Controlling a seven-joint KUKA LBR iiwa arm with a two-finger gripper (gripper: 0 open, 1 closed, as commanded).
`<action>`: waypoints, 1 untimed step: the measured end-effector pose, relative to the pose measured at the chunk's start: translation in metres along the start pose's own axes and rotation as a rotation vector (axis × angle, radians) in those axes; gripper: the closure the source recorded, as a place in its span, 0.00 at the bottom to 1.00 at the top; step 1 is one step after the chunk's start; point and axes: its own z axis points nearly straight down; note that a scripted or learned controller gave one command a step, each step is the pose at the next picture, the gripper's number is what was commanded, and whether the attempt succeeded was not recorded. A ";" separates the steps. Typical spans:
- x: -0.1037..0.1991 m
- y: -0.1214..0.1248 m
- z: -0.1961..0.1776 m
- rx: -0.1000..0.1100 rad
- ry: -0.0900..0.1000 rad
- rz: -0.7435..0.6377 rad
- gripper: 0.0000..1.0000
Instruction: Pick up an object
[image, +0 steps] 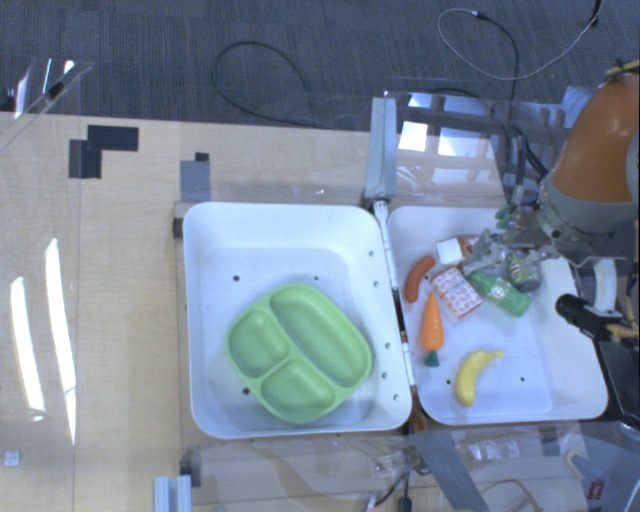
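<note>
In the camera view, we are looking down on two white bins on the worktop (120, 300). The left bin (215, 235) is holding a green plate (298, 352) with three little sections. The right bin (560, 390) is holding the toys: a yellow banana (474, 374), an orange carrot (431, 322), a red sausage (418, 278), a small printed packet (457, 293) and a green bottle (502, 294).

We are reaching in from the right with the grey and orange arm (598, 160). The pincer (515, 250) is hanging low over the top of the right bin, just beside the green bottle and the packet. We cannot tell if it is open or closed, because its tip is lost among the toys.

We are judging that nothing is picked up yet. Every toy we see is lying on the bin floor. Closing on one toy and lifting it are left to do.
</note>
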 end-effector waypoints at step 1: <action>0.024 -0.015 0.119 -0.013 -0.003 -0.199 0.00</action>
